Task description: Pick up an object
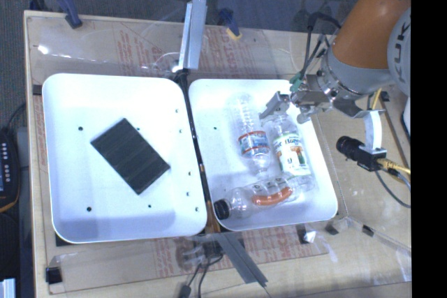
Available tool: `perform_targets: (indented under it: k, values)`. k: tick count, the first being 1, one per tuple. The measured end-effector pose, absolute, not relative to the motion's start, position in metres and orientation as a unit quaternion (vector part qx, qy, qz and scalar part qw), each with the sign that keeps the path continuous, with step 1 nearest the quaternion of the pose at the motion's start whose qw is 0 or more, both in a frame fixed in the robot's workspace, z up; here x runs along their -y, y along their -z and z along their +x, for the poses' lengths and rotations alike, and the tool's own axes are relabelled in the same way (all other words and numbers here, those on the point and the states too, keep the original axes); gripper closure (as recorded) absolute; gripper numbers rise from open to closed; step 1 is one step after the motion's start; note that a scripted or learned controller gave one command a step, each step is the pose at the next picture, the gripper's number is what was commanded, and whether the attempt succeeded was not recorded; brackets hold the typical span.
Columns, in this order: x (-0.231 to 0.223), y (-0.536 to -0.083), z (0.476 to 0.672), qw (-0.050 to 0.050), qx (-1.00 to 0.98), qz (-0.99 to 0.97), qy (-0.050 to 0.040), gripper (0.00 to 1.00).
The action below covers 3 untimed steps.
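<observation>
Bright overhead light, white bins (112, 91) glaring, soft shadows, slightly soft focus

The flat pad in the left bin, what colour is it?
Dark grey, nearly black, with fine ribbing; the pad shows in the camera view.

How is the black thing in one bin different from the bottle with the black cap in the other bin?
The black pad is flat, dark and opaque; the black-capped bottle is round and see-through. The pad lies by itself in the left bin; the bottle lies among other bottles in the right bin. Both lie down, untouched.
</observation>
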<state>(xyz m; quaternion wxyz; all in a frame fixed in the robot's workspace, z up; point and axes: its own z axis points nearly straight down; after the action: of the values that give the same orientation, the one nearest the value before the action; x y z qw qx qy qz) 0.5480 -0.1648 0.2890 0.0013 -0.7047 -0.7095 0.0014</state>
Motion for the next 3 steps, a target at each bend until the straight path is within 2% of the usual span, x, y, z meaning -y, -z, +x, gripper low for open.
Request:
perform_targets:
  k: [1, 2, 3]
  values:
    - [0.168, -0.237, 0.603, 0.001, 0.644, -0.765, -0.0012, 0.0]
    - [0.187, -0.101, 0.583, 0.002, 0.704, -0.71, -0.0014, 0.0]
    - [0.173, -0.092, 0.579, 0.002, 0.745, -0.667, -0.0006, 0.0]
